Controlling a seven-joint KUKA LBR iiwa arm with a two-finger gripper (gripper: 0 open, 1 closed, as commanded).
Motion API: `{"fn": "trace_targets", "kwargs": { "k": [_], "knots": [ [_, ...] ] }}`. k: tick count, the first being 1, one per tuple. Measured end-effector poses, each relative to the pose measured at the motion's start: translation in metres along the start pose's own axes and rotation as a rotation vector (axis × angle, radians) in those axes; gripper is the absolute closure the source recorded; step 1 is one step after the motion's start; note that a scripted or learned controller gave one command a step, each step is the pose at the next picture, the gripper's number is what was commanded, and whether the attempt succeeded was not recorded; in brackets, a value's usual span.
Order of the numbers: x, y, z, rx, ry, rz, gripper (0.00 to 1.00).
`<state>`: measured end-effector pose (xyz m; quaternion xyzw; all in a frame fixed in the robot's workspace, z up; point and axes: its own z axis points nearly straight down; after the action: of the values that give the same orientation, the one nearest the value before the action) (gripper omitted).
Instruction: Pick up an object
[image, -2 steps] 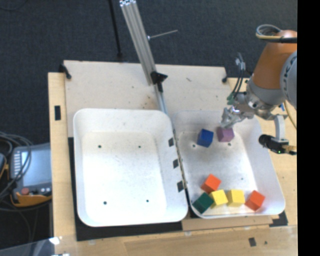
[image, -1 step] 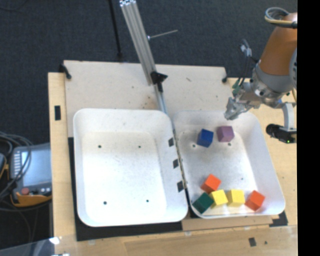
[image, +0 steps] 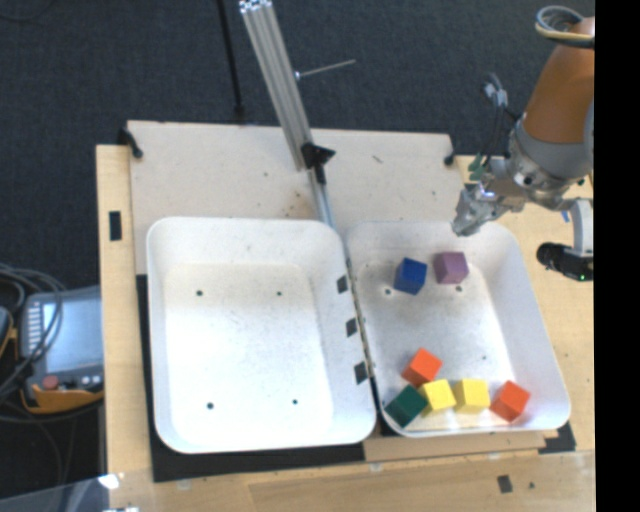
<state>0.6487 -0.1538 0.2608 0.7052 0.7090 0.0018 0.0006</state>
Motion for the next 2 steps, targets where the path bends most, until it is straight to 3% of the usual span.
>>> {"fn": "trace_targets", "kwargs": {
  "k": [2],
  "knots": [
    [0.104,-0.004,0.007,0.004,-0.002,-0.001,1.00]
  ]
}}
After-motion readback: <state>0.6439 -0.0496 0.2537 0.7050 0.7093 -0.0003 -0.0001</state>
